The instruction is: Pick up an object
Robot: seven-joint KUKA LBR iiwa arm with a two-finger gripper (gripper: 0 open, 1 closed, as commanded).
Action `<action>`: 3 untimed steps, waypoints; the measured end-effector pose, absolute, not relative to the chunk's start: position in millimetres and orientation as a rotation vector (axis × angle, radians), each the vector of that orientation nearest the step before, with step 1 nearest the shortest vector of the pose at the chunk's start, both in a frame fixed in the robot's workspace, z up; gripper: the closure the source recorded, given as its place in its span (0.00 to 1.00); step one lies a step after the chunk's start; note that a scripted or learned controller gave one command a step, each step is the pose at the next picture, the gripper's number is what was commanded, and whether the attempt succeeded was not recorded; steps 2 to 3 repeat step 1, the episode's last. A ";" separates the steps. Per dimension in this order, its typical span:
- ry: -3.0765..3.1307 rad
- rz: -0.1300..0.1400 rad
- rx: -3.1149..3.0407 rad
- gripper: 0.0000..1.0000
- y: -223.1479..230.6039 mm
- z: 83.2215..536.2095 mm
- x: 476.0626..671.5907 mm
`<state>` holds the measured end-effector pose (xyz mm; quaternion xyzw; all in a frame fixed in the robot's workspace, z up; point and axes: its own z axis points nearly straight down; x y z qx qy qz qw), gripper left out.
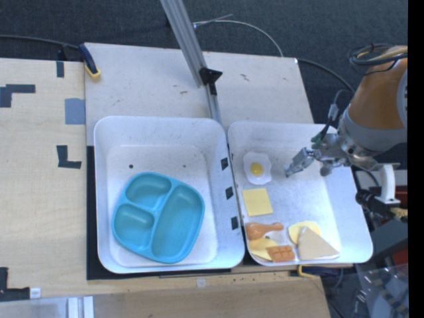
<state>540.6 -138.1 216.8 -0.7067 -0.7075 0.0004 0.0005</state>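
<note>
The gripper (pixel 299 161) is hanging over the right bin (pixel 344 207), in that bin's upper middle area, with the arm (pixel 374 105) reaching in from the bin's right side. Whether the fingers are spread or closed cannot be told at this resolution, and nothing is showing between them.

All candidate objects are lying in the right bin. The fried egg (pixel 256 168) is lying in the bin's upper left area, near the gripper and to its left. The yellow cheese square (pixel 257 202) is lying just below the egg, toward the bin's near edge. A cluster is sitting along the near edge: the drumstick (pixel 263 230), the waffle piece (pixel 281 252) and the pale wedge (pixel 315 246), touching or overlapping one another. A yellow round piece (pixel 303 229) is lying partly under the wedge.

The left bin (pixel 112 144), beside the right bin, is holding 1 blue divided plate (pixel 158 216).

Judged step: the approach phase is in progress, and no grasp is yet made. The fried egg is the nearest target and is standing apart from other items. The next move is calling for a shift left over the egg, then a vertical descent with the fingers straddling it. The egg appears flat, so a shallow grasp may slip.
</note>
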 end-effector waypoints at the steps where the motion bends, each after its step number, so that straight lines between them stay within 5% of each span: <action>1: -2.218 0.004 -2.227 0.00 -199.1 214.1 541.4; 3: -2.218 0.004 -2.227 0.00 -199.1 214.1 541.4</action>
